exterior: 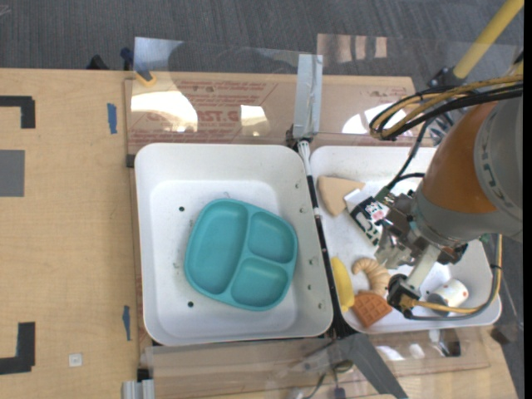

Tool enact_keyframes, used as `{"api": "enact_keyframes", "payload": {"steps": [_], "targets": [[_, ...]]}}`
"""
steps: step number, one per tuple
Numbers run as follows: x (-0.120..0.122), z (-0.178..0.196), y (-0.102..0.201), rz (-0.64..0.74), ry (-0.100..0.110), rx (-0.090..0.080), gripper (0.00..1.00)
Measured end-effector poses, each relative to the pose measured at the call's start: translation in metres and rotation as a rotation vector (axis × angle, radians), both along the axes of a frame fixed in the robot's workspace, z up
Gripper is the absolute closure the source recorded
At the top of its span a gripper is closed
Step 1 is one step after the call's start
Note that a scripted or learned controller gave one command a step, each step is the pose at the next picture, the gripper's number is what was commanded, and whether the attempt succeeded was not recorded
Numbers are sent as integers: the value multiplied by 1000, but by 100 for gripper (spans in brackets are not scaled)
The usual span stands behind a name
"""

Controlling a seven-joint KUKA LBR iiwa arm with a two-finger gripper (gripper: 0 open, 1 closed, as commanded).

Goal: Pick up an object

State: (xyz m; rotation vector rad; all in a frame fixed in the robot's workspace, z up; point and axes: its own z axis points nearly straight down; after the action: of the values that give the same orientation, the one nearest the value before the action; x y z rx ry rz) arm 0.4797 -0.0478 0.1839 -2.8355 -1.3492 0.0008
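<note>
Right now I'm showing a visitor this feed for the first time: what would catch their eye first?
Probably the teal divided plate, alone in the left bin. Next, the grey and orange arm reaching from the right over the right bin, its gripper low among small food-like items: a tan wedge, a yellow piece, a croissant and a waffle.

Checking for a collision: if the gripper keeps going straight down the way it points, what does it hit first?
Probably the tan pretzel-shaped toy, lying right under the gripper in the right white bin. Depth is unclear from this slanted view, so it may meet the bin floor beside it.
</note>
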Motion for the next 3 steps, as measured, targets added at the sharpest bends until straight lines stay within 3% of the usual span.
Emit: {"api": "enact_keyframes", "payload": {"steps": [1,2,3], "targets": [[-1,0,-34,172,4,1,100],[-2,-18,-74,178,5,1,100],[0,0,31,68,-1,1,100]]}}
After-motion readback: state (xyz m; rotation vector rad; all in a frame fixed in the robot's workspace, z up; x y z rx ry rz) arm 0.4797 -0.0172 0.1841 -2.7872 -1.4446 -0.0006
